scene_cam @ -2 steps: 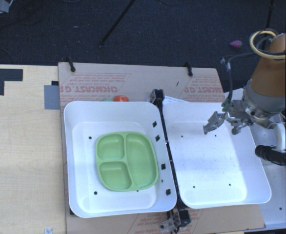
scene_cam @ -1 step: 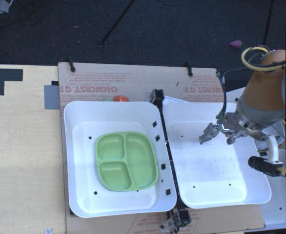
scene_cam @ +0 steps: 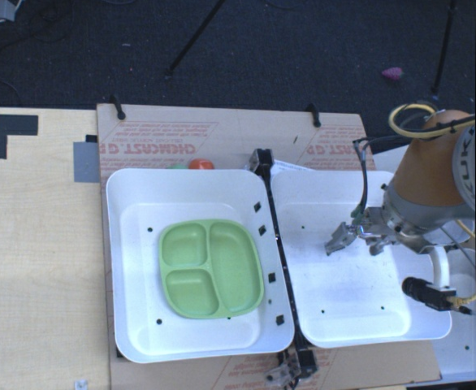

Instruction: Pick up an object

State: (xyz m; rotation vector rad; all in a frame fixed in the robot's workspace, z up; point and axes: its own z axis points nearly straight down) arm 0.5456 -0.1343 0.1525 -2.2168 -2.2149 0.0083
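Cardboard sheet [scene_cam: 222,140] under two white bins [scene_cam: 132,193], dark carpet [scene_cam: 222,39] beyond.

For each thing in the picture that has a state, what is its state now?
green divided plate: lying flat in the left bin, right way up, compartments bare.
right bin: the tool hangs over it.
tool: over the right bin, nothing seen between its fingers.

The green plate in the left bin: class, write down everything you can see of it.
The green plate is pale green, looks like smooth plastic, and is a rounded rectangle with three compartments: two smaller ones on one side and a long one on the other. It lies flat, right way up, turned at a slight angle, near the middle of the left bin. It rests on the bin's floor; nothing else touches it.
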